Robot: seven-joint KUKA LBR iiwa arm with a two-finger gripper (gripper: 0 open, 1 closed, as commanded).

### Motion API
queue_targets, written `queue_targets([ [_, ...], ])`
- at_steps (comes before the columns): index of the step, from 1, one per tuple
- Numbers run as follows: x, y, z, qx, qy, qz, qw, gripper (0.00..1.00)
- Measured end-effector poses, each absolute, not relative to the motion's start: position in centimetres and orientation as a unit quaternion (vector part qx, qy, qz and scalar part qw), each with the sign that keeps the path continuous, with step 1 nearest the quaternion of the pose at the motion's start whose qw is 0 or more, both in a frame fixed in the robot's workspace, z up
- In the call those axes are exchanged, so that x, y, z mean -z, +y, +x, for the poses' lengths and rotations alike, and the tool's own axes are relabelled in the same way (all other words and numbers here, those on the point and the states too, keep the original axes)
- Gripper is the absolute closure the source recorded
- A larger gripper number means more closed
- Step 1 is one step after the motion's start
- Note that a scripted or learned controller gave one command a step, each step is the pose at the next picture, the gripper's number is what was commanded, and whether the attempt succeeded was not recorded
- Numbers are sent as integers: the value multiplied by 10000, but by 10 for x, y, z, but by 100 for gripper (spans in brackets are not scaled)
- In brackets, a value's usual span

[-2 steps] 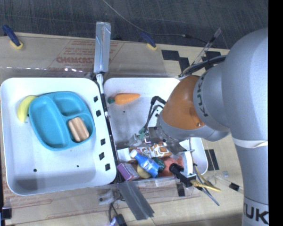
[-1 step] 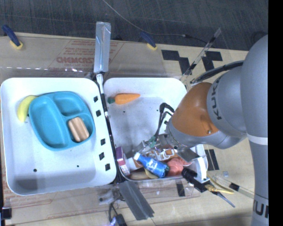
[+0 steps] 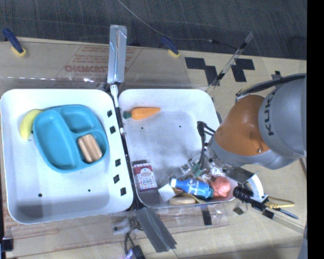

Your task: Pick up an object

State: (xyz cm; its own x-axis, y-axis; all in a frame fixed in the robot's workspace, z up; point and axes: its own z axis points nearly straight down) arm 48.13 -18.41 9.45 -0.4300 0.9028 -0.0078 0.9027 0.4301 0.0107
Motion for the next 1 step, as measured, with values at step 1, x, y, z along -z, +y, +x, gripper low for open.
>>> queue_targets([
  [1, -104, -184, 482, -26, 8474, 5309, 57, 100],
])
